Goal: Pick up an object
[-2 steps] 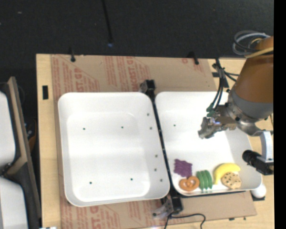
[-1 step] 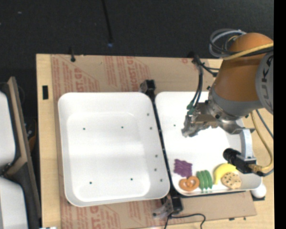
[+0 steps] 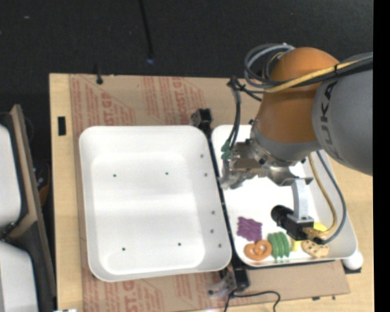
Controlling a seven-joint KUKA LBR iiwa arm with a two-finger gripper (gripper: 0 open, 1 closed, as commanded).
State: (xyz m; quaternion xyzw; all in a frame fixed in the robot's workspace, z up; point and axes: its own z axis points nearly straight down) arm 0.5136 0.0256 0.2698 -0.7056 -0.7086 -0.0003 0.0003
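- Objects lie in the right bin [image 3: 338, 239] at its near end: purple piece [image 3: 249, 227], orange ring [image 3: 257, 250], green piece [image 3: 280, 244].
- Claw [image 3: 233, 169] hangs over that bin's left side; whether it is apart or together, I cannot tell.
- Left bin [image 3: 149, 200] sits alongside on the counter [image 3: 71, 174].

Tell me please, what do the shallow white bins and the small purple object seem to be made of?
The shallow white bins look like smooth moulded plastic: soft sheen, rounded rims. The small purple object looks matte and soft, perhaps foam or rubber; too small to be sure.
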